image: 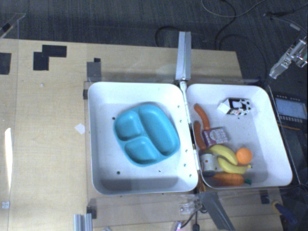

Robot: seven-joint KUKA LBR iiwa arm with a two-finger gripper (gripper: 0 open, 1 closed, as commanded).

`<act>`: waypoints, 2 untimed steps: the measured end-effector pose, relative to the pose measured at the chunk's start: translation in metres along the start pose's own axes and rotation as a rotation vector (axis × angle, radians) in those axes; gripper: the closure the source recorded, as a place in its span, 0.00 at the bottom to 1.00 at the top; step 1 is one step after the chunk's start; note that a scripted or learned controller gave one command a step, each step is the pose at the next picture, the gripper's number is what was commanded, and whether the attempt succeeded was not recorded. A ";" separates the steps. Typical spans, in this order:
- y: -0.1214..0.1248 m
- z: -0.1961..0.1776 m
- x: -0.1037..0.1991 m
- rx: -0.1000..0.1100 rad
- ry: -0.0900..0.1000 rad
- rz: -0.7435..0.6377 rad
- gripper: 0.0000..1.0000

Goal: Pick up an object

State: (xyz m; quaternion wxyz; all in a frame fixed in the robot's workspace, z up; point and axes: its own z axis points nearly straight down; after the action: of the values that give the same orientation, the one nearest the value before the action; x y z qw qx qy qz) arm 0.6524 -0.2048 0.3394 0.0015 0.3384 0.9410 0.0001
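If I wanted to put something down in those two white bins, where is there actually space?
The right bin has bare floor on its right side, beyond the black-and-white carton and the orange. Its lower left is crowded: sausage, purple packet, bananas, carrot. In the left bin, the blue divided plate fills the middle, leaving bare margins around it.

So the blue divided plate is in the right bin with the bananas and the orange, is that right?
Not quite. The camera view shows the blue divided plastic plate lying alone in the left white bin. The yellow bananas and the small round orange are in the right white bin, as you said.
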 end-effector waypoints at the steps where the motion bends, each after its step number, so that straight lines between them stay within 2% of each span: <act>1: -0.012 -0.095 0.015 0.002 -0.002 0.714 1.00; 2: -0.009 -0.104 0.013 0.002 -0.005 0.706 1.00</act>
State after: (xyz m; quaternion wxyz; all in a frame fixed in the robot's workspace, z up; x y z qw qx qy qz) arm 0.6362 -0.2037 0.4432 0.0034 0.6430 0.7658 -0.0011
